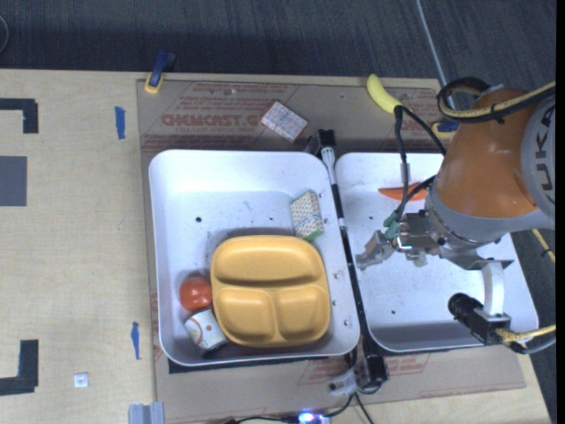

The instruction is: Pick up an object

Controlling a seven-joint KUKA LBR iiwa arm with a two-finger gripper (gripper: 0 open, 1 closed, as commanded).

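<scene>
2 white bins (168, 237), 1 yellow tray (269, 288) — 1 red ball (194, 291), 1 patterned packet (306, 213)

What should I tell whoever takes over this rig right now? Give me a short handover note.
Claw: over the right bin, near its left wall; nothing visible between its fingers, and whether they are open or shut is unclear.
Left bin: yellow divided tray, red ball and a small white-and-orange item at the tray's left, patterned packet above the tray.
Right bin: an orange piece near its top, partly behind the arm.
Done: no pick visible.
Left: grasp and lift one object.
</scene>
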